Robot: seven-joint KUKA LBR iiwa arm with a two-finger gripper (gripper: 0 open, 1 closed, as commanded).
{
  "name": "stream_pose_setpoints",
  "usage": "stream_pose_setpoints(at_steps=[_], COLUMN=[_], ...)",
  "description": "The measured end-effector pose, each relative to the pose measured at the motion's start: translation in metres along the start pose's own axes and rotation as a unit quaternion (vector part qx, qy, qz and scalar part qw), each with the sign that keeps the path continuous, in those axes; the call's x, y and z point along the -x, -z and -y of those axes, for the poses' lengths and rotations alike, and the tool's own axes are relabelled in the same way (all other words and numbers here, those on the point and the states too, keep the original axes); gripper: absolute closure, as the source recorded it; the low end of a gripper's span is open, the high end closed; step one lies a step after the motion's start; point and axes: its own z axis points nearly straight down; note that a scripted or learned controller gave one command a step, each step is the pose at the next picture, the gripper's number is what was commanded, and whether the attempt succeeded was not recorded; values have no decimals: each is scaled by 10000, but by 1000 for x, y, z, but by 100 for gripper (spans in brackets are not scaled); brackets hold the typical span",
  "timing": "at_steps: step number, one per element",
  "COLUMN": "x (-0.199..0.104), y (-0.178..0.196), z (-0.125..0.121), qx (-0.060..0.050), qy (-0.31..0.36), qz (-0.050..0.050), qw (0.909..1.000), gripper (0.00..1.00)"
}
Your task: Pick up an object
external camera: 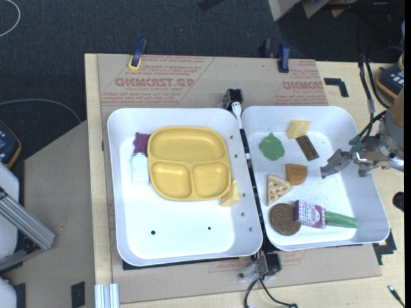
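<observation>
I have the arm's hand [335, 164] hanging over the three o'clock side of the right shallow white bin [369, 226]. Whether it is spread or pressed together I cannot tell from this slanted view, and I see nothing pinched in it.

The candidates for picking all lie in that bin, spread apart, which I judge leaves room for a clean approach. Nearest the hand, toward nine o'clock from it, is the small brown square block [296, 173], with the dark brown bar [307, 147] toward eleven o'clock. Further off sit the green leafy piece [271, 147], the pizza-slice wedge [277, 188] and the brown round cookie [284, 218].

The left white bin [122, 191] holds a yellow divided plastic plate [189, 162], bulky and hard to grip.
</observation>
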Motion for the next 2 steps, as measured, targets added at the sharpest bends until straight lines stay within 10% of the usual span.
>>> stream_pose_setpoints(at_steps=[2], x=[-8], y=[-108], z=[9], qx=[-2], qy=[-2], qz=[-2], qw=[10000], gripper=[0])
